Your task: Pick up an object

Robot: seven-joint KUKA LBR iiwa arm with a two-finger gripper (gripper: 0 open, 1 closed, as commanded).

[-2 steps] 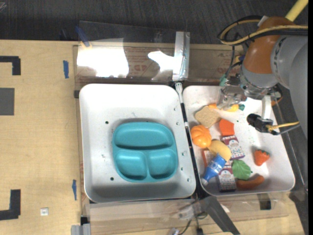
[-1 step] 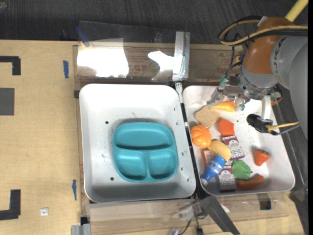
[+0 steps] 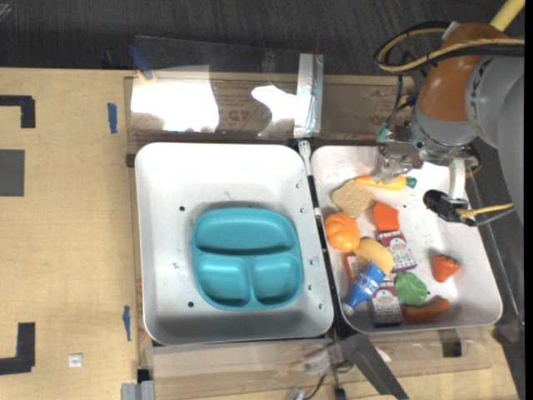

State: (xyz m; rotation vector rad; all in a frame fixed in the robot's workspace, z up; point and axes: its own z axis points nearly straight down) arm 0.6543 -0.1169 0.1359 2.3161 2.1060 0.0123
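My gripper (image 3: 390, 172) hangs over the right bin (image 3: 487, 302); fingers' spread I cannot tell. Just beneath lies the yellow-orange toy carrot (image 3: 385, 185): light, stiff, slick; grip mid-body.

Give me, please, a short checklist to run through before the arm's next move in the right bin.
1. Pincer over the right bin: ok, it sits at the bin's far end.
2. Target under it: ok, the carrot and bread slice lie just below.
3. Something held in the pincer: cannot tell, the wrist hides the tips.
4. Crowding: not ok, the orange pepper, banana and blue bottle lie packed together.
5. Easier pick: ok, the strawberry lies apart from the rest.
6. Left bin: ok, the teal tray lies flat inside it.
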